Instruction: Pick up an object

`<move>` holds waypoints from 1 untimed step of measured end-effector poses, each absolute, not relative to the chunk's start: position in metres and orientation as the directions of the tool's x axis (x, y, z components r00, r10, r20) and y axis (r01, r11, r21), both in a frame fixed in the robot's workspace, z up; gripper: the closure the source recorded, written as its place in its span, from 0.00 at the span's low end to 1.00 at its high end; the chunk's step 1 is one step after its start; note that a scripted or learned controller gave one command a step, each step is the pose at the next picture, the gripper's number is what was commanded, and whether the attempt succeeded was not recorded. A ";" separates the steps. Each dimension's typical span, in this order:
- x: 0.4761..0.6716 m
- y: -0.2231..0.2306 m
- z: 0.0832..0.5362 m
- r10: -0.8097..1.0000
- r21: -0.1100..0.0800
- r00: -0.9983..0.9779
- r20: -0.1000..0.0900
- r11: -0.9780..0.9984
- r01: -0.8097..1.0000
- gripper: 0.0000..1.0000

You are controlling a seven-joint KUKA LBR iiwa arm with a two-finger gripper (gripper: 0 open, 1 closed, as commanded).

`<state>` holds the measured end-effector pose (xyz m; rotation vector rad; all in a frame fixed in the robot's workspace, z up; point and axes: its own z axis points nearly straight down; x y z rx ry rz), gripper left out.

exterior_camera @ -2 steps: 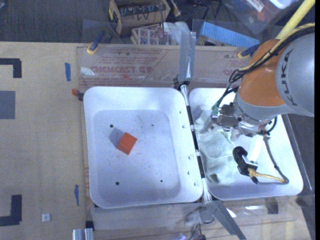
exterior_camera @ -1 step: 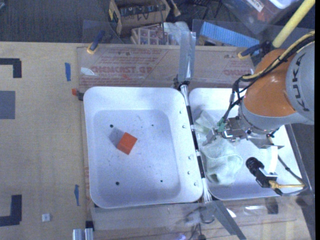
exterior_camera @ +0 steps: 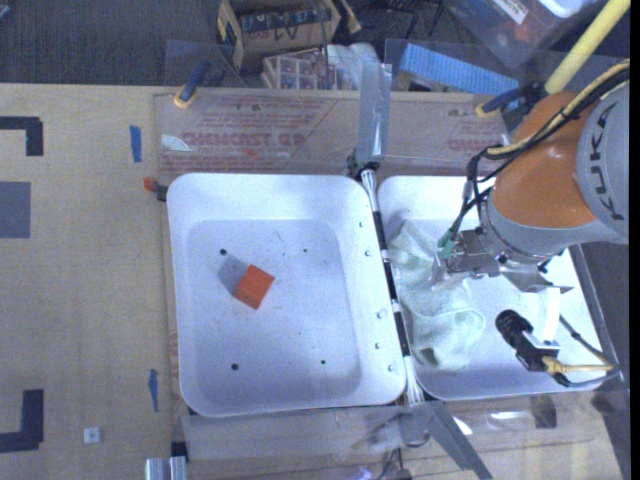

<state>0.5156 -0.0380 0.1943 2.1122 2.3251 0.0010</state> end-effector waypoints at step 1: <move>0.550 -0.063 0.189 0.929 0.004 -0.370 -0.003 0.370 0.929 1.00</move>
